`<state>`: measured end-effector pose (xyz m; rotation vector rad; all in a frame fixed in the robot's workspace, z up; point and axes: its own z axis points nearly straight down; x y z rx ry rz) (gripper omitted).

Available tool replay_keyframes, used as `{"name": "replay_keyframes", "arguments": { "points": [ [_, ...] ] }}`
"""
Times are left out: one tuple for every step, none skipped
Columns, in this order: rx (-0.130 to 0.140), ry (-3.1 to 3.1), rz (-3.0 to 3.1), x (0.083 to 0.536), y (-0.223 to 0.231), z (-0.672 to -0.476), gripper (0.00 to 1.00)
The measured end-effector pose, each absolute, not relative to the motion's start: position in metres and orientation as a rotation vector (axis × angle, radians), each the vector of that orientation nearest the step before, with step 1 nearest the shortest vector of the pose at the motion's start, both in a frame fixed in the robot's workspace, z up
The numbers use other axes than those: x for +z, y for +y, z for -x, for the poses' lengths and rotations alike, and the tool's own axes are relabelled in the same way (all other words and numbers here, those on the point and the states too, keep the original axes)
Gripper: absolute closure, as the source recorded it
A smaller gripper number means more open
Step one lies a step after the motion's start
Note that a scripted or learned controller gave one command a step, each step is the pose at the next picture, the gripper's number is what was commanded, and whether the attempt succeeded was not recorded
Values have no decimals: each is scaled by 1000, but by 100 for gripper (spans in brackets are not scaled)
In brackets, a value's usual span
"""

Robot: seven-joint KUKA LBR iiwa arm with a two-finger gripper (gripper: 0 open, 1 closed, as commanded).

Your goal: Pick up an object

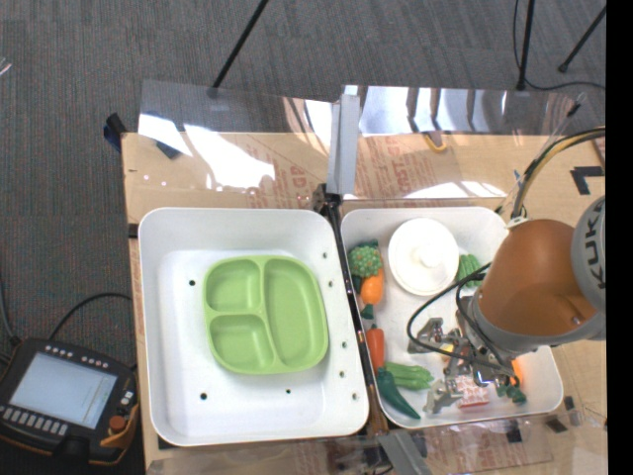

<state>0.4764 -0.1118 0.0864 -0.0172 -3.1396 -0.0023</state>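
Observation:
My gripper (457, 369) is low in the near right part of the right bin (495, 218), under the orange wrist band (534, 280). It hangs over a small red and white object (475, 397), and I cannot tell whether it touches it. Left of it lie a green pepper-like vegetable (407, 374), a dark green one (392, 394) and a carrot (376, 346). A broccoli (364, 260) and a small orange fruit (371, 288) sit along the bin's left wall. A round white lid (423, 255) lies at the back.
The left bin (158, 265) holds a green divided plate (265, 315). A green item (470, 265) peeks out beside the lid, and small orange and green pieces (514, 382) lie by the right wall. A teach pendant (64, 394) rests on the floor at left.

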Motion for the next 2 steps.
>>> {"name": "replay_keyframes", "arguments": {
  "points": [
    [0, -3140, 93, 87, -192, -485, 0],
    [-4, -3140, 81, 96, -189, -487, 100]
  ]
}}
